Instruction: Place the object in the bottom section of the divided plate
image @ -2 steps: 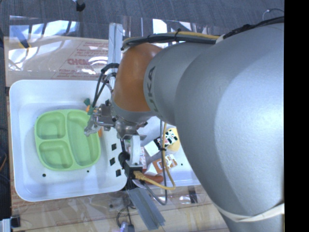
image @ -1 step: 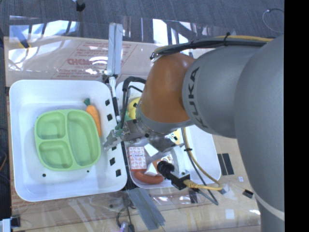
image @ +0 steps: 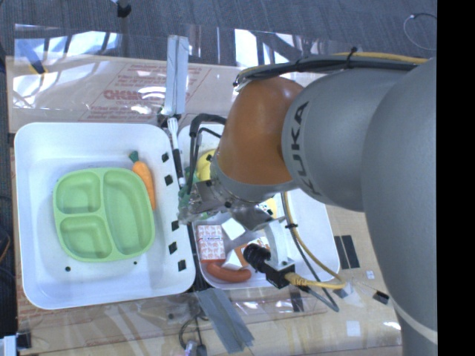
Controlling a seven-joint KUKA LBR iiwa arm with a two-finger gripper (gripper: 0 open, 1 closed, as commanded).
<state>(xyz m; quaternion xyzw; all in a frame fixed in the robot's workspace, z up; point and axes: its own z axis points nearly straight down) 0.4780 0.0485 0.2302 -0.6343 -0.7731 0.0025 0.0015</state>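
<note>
A light green divided plate (image: 104,212) lies in the left bin (image: 30,199), with two small sections on its left and one long section on its right. An orange toy carrot (image: 145,181) with a green top rests against the plate's right rim. The arm's orange band and wrist hang over the right bin (image: 326,236), and the gripper (image: 199,208) points down near that bin's left wall. In the right bin lie a white packet with a red label (image: 211,243) and a red-brown sausage-shaped toy (image: 228,274).
A yellow item (image: 203,162) peeks out behind the wrist in the right bin. Black cables and a yellow cable (image: 312,269) trail off the wrist. A grey bar (image: 177,73) stands behind the bins. The bins' shared walls (image: 178,221) lie right beside the gripper.
</note>
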